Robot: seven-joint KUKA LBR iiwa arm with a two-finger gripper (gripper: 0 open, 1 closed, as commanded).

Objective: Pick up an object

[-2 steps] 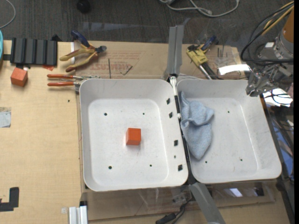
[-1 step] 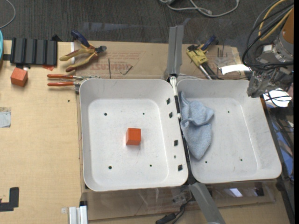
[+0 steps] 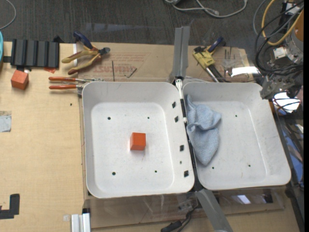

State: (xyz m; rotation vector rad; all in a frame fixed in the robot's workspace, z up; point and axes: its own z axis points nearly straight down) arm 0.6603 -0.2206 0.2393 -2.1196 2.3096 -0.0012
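Left bin [image 3: 96, 144]: holds one orange block [image 3: 138, 141], sitting flat a little below the floor's middle, apart from all four walls.

Right bin [image 3: 270, 144]: holds a crumpled pale blue cloth [image 3: 202, 132], bunched against the left wall next to the divider between the bins; the rest of the floor is bare.

Arm: only a dark part of the robot [image 3: 280, 83] shows, at the right edge, above the right bin's far right corner, high and away from both objects.

Gripper state: cannot tell; whether it has hold of anything cannot be read from here.

Task progress: judged not begun; both pickable things lie untouched in their bins.

Risk, block: small and hard-edged; an off-centre close could push it sliding across the smooth floor rather than trap it.

Risk, cloth: soft and heaped; a shallow pinch may catch only a fold and slip. It lies so near the wall that a descent could hit the rim.

Risk, reach: the block is in the farther bin, so the arm must cross the right bin and the raised centre rims.

Open room: wide clearance all round the block; the cloth is open only on its right.

Surroundings: pliers [image 3: 84, 57] and a second orange block [image 3: 20, 79] lie on the cardboard bench outside the bins.
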